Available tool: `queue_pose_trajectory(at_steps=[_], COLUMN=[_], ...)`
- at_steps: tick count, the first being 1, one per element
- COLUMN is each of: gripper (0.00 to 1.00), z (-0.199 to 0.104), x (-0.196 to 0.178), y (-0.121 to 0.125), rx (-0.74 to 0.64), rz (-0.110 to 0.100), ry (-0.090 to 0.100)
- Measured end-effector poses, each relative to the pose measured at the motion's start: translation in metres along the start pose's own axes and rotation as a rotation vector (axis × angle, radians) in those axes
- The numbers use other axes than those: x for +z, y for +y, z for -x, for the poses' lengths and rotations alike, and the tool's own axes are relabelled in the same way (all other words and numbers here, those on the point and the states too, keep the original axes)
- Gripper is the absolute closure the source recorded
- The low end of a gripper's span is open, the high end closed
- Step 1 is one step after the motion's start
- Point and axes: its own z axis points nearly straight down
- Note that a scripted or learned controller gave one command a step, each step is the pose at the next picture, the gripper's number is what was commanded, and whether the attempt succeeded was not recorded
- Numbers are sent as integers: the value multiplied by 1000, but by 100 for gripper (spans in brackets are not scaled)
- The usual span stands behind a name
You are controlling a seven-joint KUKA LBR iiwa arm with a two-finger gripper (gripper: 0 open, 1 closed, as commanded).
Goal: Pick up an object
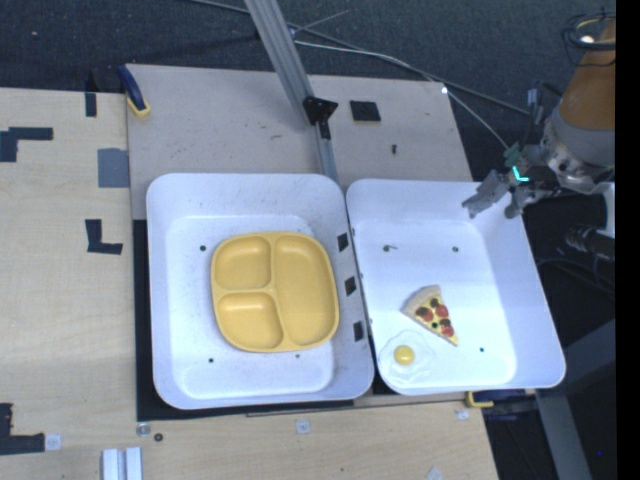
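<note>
While the gripper point(497, 196) is hanging over the far right rim of the right bin point(520, 298), its two grey fingers are standing apart with nothing between them, so the pick looks to be only at the approach stage. Two candidates are lying near that bin's front edge: a pizza slice toy point(433, 314) and, just beside it toward the corner, a small fried egg toy point(404, 355). A yellow divided plate point(274, 292) is sitting in the left bin point(175, 268). Next, the arm is needing to travel forward, centre over one toy, then descend.
</note>
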Motion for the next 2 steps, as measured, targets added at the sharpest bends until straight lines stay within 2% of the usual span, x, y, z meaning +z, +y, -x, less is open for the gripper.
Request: queue_pose_trajectory(at_steps=[1,2], gripper=[0,0], z=[0,4], x=[-3,58], y=[1,8], rx=[-1,-1], rz=[5,1], ry=[-1,-1])
